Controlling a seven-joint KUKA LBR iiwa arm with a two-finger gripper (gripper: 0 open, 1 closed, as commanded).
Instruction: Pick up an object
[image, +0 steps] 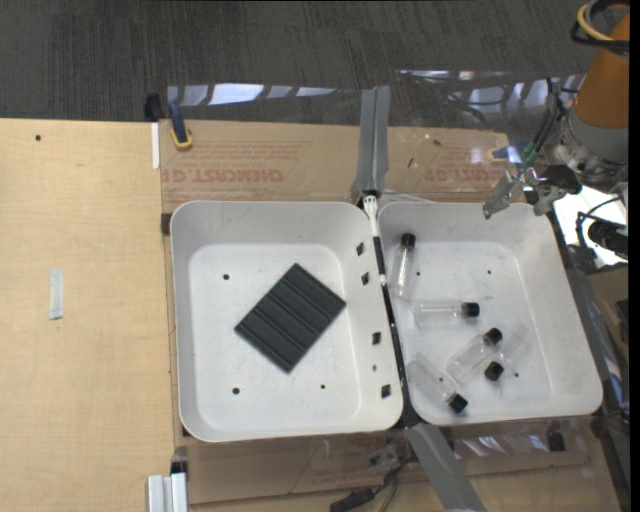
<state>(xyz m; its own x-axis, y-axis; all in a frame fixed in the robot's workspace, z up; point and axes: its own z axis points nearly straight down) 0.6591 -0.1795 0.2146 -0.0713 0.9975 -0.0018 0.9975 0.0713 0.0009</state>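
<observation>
The gripper (520, 188) hangs over the far rim of the right bin (575, 330), and whether it is spread or closed I cannot tell. The clear vials (440, 313) (black-capped, lying flat at mixed angles) sit inside that bin, nearer the camera than the gripper, apart from it.

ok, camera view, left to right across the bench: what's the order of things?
Strip of grey tape on the bare bench → left bin → dark ribbed panel inside it → right bin holding clear vials with black caps → tool at the far right, above that bin's back corner.
</observation>
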